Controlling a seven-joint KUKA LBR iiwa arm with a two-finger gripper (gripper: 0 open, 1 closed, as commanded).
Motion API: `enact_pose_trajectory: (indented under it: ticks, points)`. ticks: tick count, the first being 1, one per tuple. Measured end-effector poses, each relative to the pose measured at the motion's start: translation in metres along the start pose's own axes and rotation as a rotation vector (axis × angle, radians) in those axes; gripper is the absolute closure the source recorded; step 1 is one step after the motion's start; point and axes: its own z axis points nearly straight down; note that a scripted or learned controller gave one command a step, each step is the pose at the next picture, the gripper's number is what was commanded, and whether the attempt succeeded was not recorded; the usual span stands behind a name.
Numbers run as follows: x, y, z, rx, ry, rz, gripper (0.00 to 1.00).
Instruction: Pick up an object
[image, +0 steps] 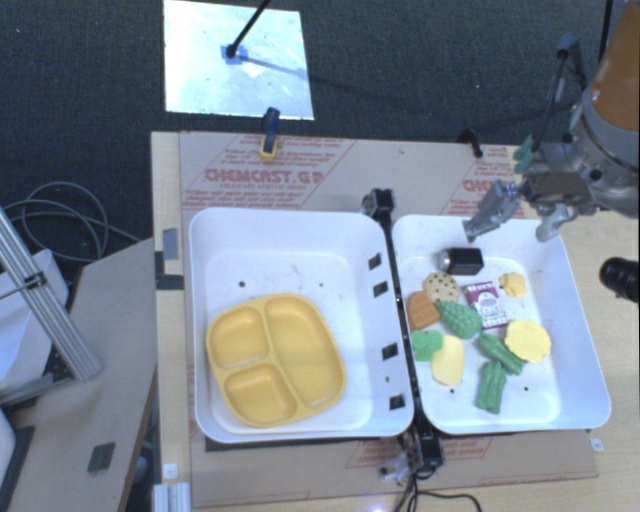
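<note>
Left bin (210, 240): white and shallow, taking up the left half of the bench.
Tray (275, 357): yellow, three compartments, lying flat in the left bin's lower half, turned a little off square to the bin walls.
Divider (392, 300): the two bins meet along this seam, which carries several small black clips.
Right bin (570, 400): white, holds all the loose items, clustered in its left and middle part.
Cookie (439, 286): round, pale with dark specks, near the seam, just below the black block.
Black block (463, 261): small and dark, long axis roughly left to right, uppermost item of the cluster.
Orange piece (422, 311): touches the cookie's lower left.
Green bumpy piece (460, 319): long axis runs upper left to lower right, beside the red packet.
Red packet (487, 304): small, flat, white label panel, long axis near vertical.
Green lump (427, 344): low on the left, touching the yellow piece.
Yellow piece (448, 361): pale, long axis near vertical.
Green stalk (491, 386): lowest item, long axis near vertical, tilted slightly right at the top.
Green pod (499, 352): long axis upper left to lower right, between stalk and yellow disc.
Yellow disc (527, 341): ruffled edge, right of the cluster.
Small orange bit (512, 284): right of the packet's top.
Gripper (520, 215): over the right bin's upper edge, fingers spread apart, nothing between them; left finger tip just above the black block, apart from it.
</note>
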Motion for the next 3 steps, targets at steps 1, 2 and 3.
enact_pose_trajectory:
  ticks: [1, 2, 3]
  points:
    - [0.024, -0.019, -0.09, -0.009, 0.001, 0.002, 0.0]
    - [0.066, -0.019, -0.085, 0.001, 0.001, 0.001, 0.0]
    - [0.038, -0.019, -0.084, 0.002, -0.001, 0.009, 0.0]
